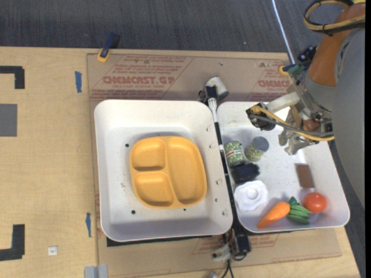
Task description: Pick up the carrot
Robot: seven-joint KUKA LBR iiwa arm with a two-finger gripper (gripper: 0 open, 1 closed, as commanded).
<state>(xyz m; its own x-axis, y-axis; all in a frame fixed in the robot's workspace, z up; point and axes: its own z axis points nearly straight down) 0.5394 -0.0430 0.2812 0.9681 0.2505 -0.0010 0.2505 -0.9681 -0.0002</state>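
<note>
the carrot (275,212) lies near the front edge of the right bin (333,172), at about 5 o'clock in it, its green top touching a tomato (315,202) and a white lid (251,196) just at its 10 o'clock. the tool (291,145) hangs over the bin's far side at roughly 1 o'clock, well apart from the carrot; whether it is open i cannot tell, the view being cluttered there. the left bin (110,155) carries a yellow divided plate (168,170).

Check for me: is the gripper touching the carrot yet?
Apart. In the camera view the gripper hangs near the right bin's far end, with bare white floor before the carrot at the near edge.
</note>
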